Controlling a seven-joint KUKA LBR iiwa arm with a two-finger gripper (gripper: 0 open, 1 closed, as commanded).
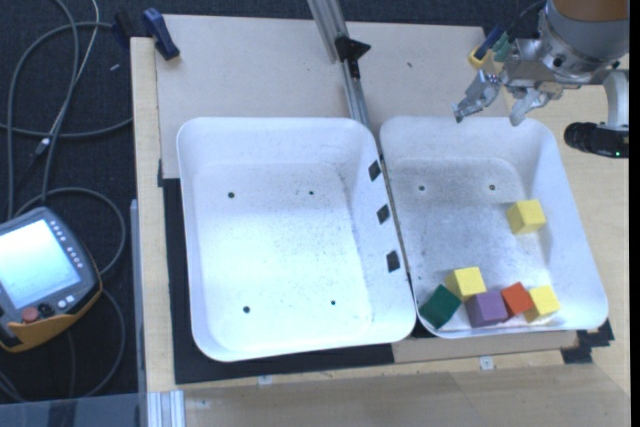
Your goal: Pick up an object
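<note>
**Gripper parked over the far rim, nothing picked yet**

So the task was just "pick up an object", and the candidates were all blocks sitting in the right bin (560, 177); the closest one to the gripper (493, 109) was a lone yellow block (526, 215), a fair way nearer the camera than the fingers and a bit off toward the arm's side; the rest were bunched in the near corner of that bin, well apart from the gripper: a green block (438, 305), another yellow one (466, 281), a purple block (488, 307), an orange-red block (516, 298) and a small yellow one (543, 301), most of them touching or just beside each other.

The gripper itself hung over the bin's far rim with its two fingers spread apart and nothing between them; empty, as far as I could see.

My read: this was the approach step, no grasp started; the next move would call for travelling out over the bin floor, lining up on one block and coming down; the lone yellow looked the easier bet, since the cluster left little room for fingers to slip in beside a block.

Count: six blocks total; three yellow, one green, one purple, one orange-red; two white bins, the left bin (200, 165) off to the far side of the gripper, away from the arm.
</note>
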